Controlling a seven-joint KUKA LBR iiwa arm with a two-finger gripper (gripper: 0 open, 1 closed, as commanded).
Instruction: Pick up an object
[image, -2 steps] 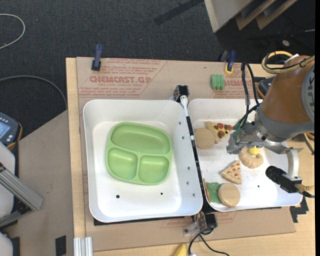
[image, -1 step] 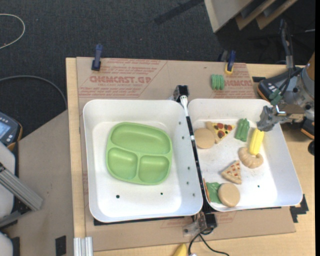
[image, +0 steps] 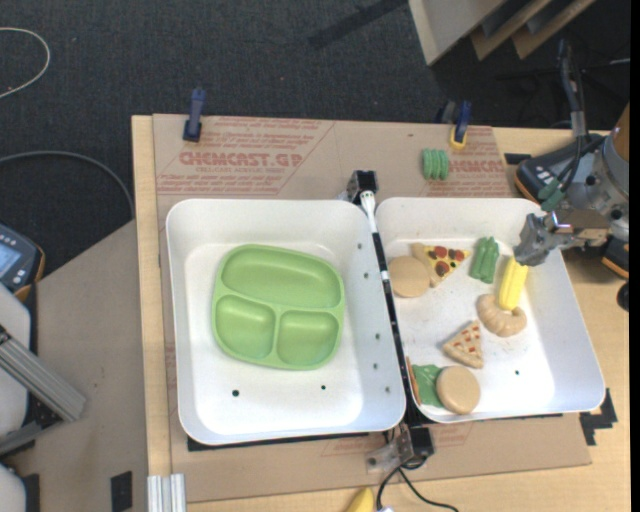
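Observation:
The right bin (image: 570, 330) holds several toy foods: a tan round cookie (image: 408, 277), a pizza slice (image: 443, 258), a green pickle (image: 485, 258), a yellow corn cob (image: 512, 283), a tan croissant (image: 502, 318), a second pizza slice (image: 465, 345), another tan round (image: 459, 389) and a green piece (image: 426, 381). My gripper (image: 535, 240) hangs over the bin's upper right corner, just right of the pickle and above the corn. Nothing shows between its fingers.
The left bin (image: 190, 330) holds a green divided plate (image: 278, 306). A green ribbed toy (image: 435, 164) lies on the cardboard behind the right bin. Blue clamps (image: 194, 113) hold the cardboard's far edge. A black divider clip (image: 362, 185) sits between the bins.

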